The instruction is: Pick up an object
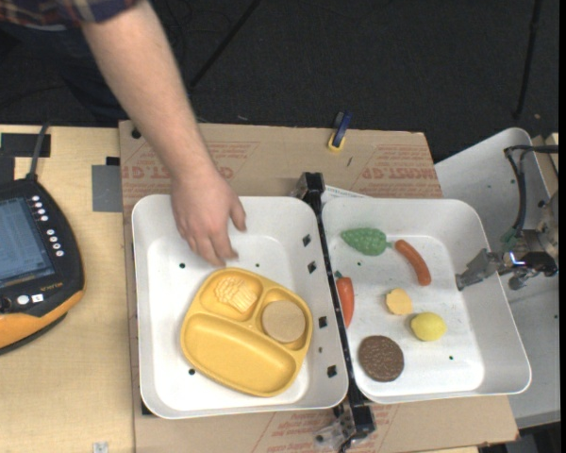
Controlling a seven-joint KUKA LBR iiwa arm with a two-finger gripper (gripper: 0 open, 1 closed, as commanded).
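person's hand [208, 223] reaches into left bin [160, 347], just above yellow divided tray [236, 352]. right bin [495, 366] holds orange carrot [345, 300] by divider, green leafy piece [365, 241], brown cookie [381, 358], small yellow chunk [398, 301], red sausage [414, 260], lemon [428, 327]. my gripper [481, 267] sits at right bin's right rim, apart from sausage and lemon to its left, nothing between fingers; grip state unclear.
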